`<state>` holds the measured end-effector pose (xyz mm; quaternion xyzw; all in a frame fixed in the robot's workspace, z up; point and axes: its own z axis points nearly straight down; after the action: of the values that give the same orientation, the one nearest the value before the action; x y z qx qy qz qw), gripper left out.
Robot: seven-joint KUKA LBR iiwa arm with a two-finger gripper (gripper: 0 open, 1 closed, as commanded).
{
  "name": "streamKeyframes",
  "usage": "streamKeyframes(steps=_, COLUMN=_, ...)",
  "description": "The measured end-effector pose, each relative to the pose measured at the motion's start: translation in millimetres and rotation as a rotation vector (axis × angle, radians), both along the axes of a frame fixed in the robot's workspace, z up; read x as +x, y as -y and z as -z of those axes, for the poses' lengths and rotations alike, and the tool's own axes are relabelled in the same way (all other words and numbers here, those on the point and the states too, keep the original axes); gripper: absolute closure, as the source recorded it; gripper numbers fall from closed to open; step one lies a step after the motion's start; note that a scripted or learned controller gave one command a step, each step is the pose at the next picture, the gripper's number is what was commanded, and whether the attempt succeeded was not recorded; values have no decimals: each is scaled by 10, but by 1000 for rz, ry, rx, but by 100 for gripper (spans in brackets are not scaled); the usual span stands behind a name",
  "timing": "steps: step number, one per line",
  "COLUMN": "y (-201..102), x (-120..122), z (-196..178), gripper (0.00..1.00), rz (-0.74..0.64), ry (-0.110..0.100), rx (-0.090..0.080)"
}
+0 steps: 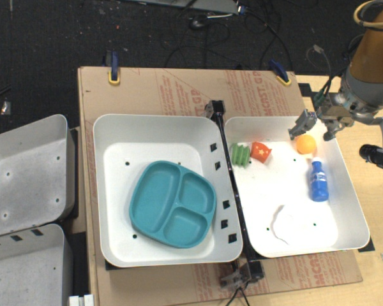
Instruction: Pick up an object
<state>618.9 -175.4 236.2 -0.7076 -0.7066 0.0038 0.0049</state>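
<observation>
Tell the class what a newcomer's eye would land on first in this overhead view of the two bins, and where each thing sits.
The big teal divided plate dominates the left bin. In the right bin, small bright things cluster near the far end: a green piece, a red block, an orange ball, and a blue bottle nearer the middle. The open gripper hangs just above the orange ball.

Orange ball [306,145], red block [261,152], green piece [241,154], blue bottle [318,182] in right bin [293,238].
</observation>
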Motion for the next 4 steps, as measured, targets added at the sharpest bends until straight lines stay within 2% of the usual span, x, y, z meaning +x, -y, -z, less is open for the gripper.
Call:
streamKeyframes(steps=1, y=-4, x=26, z=-77, gripper=0, rz=-3, ry=12, rx=-2)
streamKeyframes(steps=3, y=-133, x=156, z=914, gripper=0, rz=-5, ry=10, rx=-1)
streamKeyframes(steps=4, y=-138, x=178, z=1389, gripper=0, rz=-2, ry=16, rx=0)
